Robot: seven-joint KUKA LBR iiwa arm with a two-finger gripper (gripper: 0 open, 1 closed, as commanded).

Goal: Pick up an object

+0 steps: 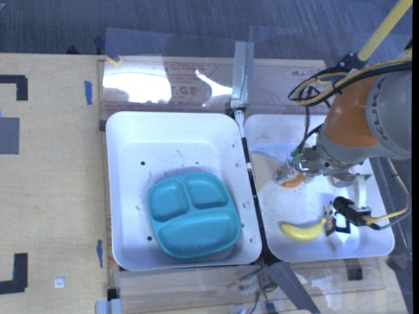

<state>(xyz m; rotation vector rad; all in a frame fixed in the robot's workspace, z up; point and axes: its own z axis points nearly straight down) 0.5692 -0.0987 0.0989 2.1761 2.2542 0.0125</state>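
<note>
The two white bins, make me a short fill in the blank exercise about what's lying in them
1. The blue divided tray lies in the ____ bin as the camera sees it.
2. The tray has ____ compartments.
3. The banana lies in the right bin, and its colour is ____.
4. The arm's band above the wrist is ____.

Missing words: left; three; yellow; orange
</note>
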